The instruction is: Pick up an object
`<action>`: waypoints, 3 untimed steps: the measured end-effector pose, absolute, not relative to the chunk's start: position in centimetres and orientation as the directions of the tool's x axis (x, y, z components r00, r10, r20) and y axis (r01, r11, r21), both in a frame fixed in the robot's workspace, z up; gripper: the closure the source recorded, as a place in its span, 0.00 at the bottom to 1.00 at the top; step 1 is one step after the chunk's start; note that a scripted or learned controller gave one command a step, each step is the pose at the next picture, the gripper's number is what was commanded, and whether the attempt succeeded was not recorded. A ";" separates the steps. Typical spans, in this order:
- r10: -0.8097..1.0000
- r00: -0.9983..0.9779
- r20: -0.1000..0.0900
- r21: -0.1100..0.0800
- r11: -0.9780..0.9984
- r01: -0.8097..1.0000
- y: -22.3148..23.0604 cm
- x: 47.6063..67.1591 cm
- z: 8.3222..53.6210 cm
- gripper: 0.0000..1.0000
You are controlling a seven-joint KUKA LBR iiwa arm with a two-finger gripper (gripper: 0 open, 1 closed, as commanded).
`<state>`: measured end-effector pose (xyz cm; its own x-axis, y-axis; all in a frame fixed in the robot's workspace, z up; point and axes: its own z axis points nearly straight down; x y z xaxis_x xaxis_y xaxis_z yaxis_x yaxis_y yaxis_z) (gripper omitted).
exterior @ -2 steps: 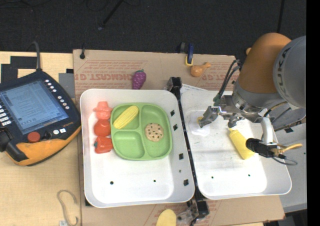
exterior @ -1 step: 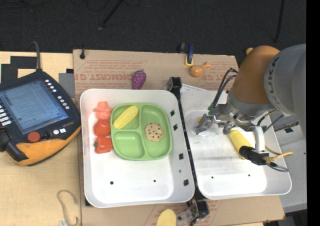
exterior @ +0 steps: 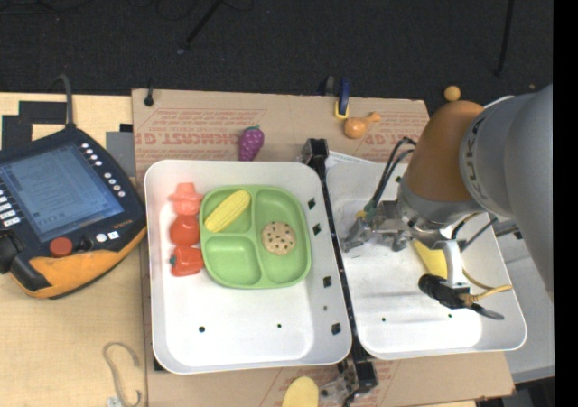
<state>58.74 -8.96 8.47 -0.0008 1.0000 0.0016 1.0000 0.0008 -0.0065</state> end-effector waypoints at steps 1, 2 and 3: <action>1.000 0.006 0.002 -0.004 -0.006 1.000 -9.2 58.8 9.7 1.00; 1.000 0.008 0.000 0.001 -0.008 1.000 -9.4 58.7 13.9 1.00; 1.000 0.000 0.000 0.001 0.000 1.000 -8.8 58.2 18.7 1.00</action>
